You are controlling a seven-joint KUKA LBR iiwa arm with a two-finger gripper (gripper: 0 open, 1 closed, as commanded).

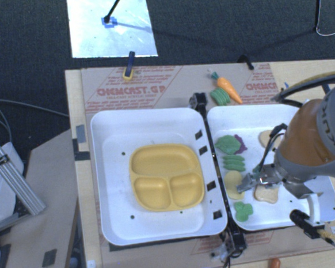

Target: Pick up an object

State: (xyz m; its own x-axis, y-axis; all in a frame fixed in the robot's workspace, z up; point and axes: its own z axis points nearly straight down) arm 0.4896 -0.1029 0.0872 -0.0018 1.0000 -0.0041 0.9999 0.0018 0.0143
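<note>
Down at the near edge of the right bin (252, 111), a small green toy (243, 210) lies by the divider, and just past it a pale cream piece (267, 195) sits right under my wrist. My fingers (253, 181) point left over this bin, low above the toys, between a yellowish piece (234, 183) and the cream one. From this slant I cannot tell whether they are apart or together, and nothing shows between them. Farther up the bin lie a green ridged piece (234, 163) and a leafy green and purple vegetable (230, 144). My arm (309, 142) crosses the bin's right half. A yellow divided plate (164, 176) rests in the middle of the left bin (109, 164). Beyond the bins, a toy carrot (227, 87) lies on the counter (169, 84).
</note>
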